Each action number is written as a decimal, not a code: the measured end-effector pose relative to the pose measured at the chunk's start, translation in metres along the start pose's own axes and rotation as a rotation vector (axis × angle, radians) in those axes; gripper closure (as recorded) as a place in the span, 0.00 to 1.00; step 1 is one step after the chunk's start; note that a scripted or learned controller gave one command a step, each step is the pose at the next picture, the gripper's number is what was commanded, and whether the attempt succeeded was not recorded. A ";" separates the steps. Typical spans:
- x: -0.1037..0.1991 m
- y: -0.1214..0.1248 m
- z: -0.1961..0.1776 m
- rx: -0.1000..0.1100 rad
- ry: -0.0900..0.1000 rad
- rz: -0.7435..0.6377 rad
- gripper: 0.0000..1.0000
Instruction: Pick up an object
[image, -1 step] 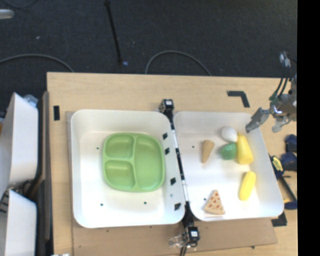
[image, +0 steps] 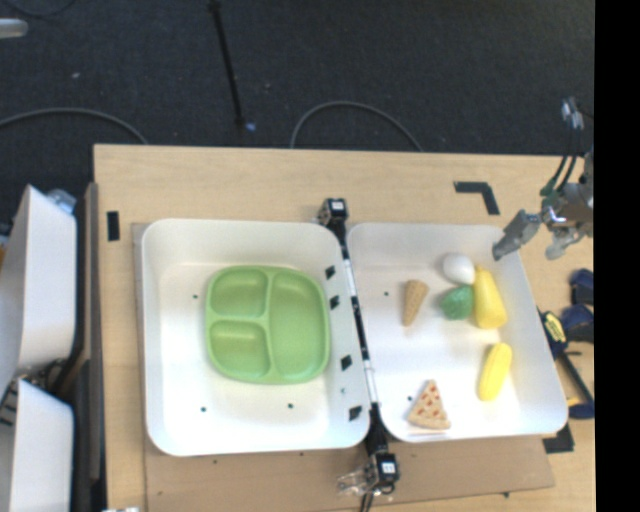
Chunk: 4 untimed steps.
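The right bin holds several toy foods. A white egg lies at its back, with a green lump and a long yellow piece just in front of it. A tan cone lies to their left. A second yellow piece and a pizza slice sit nearer the front. My gripper hangs over the bin's back right corner, above and right of the egg. It is open, with nothing between its fingers.
The left bin carries a green divided plate. A black-clipped divider separates the bins. Blue and yellow tools lie on the bench at the right. White boxes stand at the left edge.
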<state>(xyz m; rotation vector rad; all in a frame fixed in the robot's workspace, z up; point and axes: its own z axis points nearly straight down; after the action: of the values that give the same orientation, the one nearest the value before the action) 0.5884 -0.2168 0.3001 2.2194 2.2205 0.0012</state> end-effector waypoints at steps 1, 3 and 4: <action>0.000 0.001 0.042 0.004 0.000 0.001 0.00; 0.004 0.003 0.164 -0.003 -0.002 0.002 0.00; 0.003 0.005 0.149 -0.009 -0.004 0.002 1.00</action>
<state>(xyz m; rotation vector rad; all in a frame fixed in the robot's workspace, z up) 0.5939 -0.2141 0.1511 2.2154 2.2112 0.0071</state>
